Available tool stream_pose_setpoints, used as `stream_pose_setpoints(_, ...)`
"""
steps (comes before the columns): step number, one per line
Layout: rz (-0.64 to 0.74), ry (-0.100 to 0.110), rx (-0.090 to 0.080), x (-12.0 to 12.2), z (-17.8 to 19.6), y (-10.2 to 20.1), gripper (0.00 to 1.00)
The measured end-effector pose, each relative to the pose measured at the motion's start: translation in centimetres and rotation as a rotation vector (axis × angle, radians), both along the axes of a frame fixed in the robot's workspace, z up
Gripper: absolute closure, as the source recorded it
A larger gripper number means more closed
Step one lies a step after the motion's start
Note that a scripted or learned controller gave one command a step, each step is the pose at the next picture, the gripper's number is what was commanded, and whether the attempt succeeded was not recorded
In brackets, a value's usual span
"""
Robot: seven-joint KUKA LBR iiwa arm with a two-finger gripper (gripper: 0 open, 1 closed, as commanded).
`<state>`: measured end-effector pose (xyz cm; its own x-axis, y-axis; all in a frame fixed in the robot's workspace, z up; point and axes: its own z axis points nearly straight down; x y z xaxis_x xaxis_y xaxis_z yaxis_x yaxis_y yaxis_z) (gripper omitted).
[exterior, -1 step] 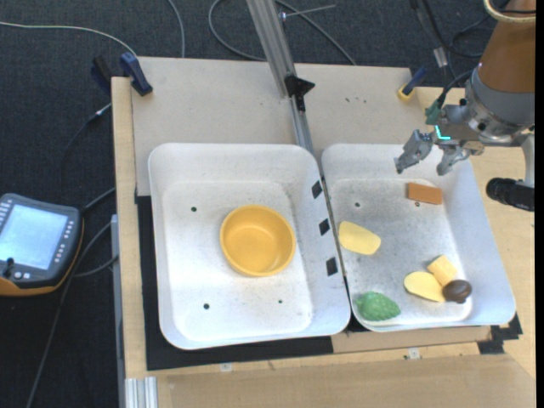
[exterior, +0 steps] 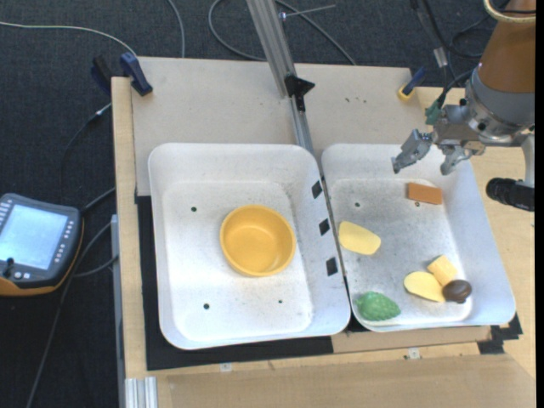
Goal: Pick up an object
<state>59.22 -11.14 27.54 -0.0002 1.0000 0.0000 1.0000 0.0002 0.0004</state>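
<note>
Currently the claw (exterior: 430,154) hangs over the far end of the right bin (exterior: 484,228), with the arm (exterior: 508,66) reaching in from the right. I see two fingers splayed apart, one at the left and one at the right, with nothing between them: the claw is spread and holds no object.

The nearest candidate is the orange block (exterior: 424,194). It lies on the bin floor just on the near side of the claw, close below it in this view, and apart from the fingers. Its long axis runs roughly left to right across the bin, with a slight tilt. The fingers spread along much the same line, so I judge that a wrist turn would be needed to close across the block's short side rather than its ends.

The remaining objects lie further toward the near edge: the pale yellow piece (exterior: 359,238) by the left wall, the green piece (exterior: 376,305) in the near left corner, and the yellow pieces (exterior: 432,277) with a brown ball (exterior: 456,291) at the near right. The yellow bowl (exterior: 257,240) sits in the left bin (exterior: 170,228), well apart from the claw.
</note>
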Motion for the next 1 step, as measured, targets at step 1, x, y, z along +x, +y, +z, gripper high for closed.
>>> stream_pose_setpoints(1,-0.001,0.004,0.0,-0.75,-5.14,-0.74,0.0)
